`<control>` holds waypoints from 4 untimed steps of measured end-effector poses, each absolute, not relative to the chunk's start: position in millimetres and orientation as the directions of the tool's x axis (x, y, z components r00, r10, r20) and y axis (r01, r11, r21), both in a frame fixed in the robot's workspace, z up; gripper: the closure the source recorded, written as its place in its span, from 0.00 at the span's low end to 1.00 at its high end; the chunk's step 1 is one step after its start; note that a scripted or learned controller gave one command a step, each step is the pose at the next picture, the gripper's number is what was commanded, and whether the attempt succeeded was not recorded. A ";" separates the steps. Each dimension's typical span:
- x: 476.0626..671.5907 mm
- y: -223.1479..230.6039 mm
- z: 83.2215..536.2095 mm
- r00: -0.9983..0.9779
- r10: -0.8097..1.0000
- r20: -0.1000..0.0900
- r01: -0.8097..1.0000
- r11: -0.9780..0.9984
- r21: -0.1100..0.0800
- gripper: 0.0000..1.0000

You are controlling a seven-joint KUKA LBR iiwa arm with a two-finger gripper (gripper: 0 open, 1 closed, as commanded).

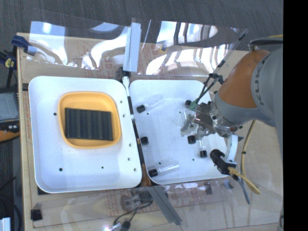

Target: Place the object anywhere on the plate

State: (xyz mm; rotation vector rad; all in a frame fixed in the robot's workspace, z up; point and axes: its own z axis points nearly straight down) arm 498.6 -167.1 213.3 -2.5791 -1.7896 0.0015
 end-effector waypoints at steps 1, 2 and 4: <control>475.6 -125.8 169.2 0.240 0.971 -0.001 0.971 -0.240 -0.006 1.00; 476.9 -80.5 240.7 0.175 0.984 0.001 0.984 -0.175 -0.002 1.00; 581.1 -42.2 189.9 -0.200 0.980 0.001 0.980 0.200 -0.004 1.00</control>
